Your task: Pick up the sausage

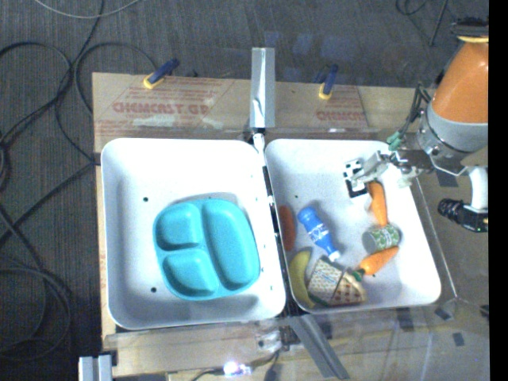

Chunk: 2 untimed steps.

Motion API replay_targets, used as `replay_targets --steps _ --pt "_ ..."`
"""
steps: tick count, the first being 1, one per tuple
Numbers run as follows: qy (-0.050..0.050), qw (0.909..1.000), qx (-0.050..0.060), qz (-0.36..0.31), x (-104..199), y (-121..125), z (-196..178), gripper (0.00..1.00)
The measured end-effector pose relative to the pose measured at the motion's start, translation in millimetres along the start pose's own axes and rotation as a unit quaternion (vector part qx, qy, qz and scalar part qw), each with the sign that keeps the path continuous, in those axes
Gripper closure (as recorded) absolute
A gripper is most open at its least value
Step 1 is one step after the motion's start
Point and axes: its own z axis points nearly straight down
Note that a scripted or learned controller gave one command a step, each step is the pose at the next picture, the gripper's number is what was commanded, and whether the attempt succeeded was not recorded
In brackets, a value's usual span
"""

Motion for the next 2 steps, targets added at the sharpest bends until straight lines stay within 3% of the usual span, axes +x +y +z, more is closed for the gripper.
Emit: replay_targets --steps 1,2 --pt "-0.001 0.9938 0.000 0.112 62 26 148 0.00" --pt "-0.001 0.9896 -0.003 0.144 70 37 149 0.00"
